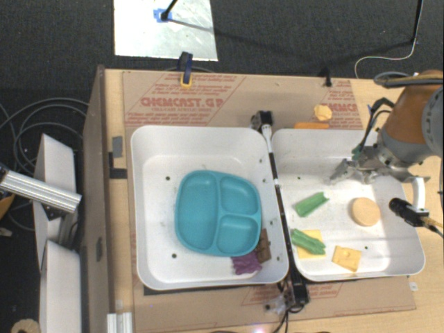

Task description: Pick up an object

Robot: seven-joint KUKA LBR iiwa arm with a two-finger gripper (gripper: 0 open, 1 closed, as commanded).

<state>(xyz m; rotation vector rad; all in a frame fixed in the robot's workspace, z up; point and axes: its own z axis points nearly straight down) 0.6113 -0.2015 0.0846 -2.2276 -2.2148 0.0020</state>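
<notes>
Over the right bin, your claw hangs spread and holding nothing, with a green piece and round disc just below it.

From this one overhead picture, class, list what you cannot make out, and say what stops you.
1. Gripper: too small and blurred to tell its finger state.
2. Arm: cut off by the right edge.
3. Purple object and brown object: partly hidden under the teal plate; identity unclear.
4. Yellow piece: mostly covered by a green object.
</notes>
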